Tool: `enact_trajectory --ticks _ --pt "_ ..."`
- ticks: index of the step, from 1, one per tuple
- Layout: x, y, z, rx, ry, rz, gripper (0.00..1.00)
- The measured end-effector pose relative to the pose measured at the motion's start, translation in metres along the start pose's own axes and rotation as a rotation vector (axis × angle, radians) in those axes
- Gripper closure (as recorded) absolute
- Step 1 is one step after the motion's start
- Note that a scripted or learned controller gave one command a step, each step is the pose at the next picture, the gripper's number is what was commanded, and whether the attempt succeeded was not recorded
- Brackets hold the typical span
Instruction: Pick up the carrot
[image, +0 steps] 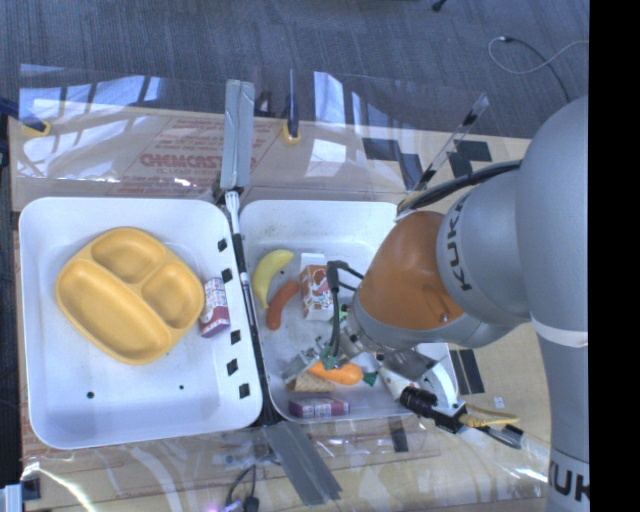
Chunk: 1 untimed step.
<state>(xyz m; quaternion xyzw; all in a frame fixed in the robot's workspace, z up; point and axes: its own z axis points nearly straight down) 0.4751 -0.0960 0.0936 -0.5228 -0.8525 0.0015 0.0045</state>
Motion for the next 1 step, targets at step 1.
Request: enact_trajectory --ticks 1 --pt "-0.0596 -0.0051 0.0046 -0.003 -0.002 0.085 0.00"
